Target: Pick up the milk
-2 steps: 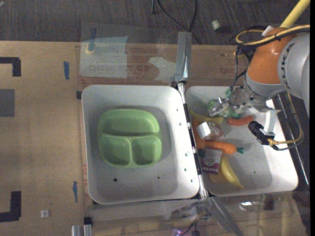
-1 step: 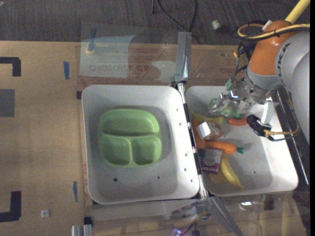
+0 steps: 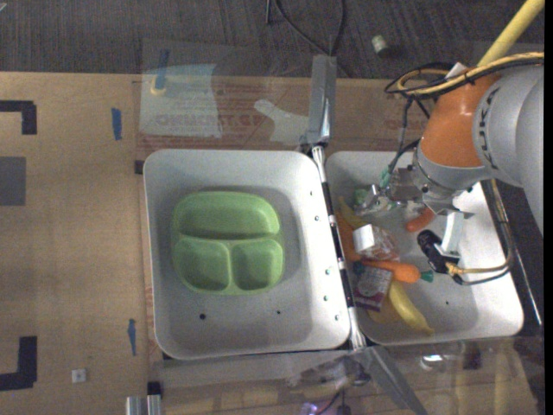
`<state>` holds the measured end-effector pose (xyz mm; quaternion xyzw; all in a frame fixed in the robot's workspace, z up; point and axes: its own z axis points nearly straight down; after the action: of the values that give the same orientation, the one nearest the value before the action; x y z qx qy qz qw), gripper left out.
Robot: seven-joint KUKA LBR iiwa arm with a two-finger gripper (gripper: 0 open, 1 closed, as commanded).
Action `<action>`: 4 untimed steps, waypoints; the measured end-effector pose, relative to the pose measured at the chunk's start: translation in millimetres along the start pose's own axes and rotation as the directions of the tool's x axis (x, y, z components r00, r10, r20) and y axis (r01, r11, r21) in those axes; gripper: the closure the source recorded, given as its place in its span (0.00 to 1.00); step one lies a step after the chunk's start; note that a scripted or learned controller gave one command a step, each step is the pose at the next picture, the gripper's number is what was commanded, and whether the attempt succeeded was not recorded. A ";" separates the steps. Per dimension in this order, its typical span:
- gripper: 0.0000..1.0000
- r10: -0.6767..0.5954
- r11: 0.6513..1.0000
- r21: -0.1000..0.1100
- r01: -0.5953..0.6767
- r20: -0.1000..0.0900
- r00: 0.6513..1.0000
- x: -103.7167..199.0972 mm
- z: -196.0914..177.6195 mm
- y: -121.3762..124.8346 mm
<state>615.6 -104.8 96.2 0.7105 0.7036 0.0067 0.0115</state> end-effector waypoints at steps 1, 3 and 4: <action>0.00 -0.195 0.981 0.001 0.195 -0.004 0.981 2.2 1.1 -49.2; 0.00 -0.041 0.999 0.017 0.041 -0.007 0.999 -19.2 6.1 -71.8; 0.00 0.036 0.999 0.024 -0.036 -0.005 0.999 -19.9 -55.6 -25.3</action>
<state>588.7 -124.1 151.2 0.7232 0.6907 0.0003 0.0011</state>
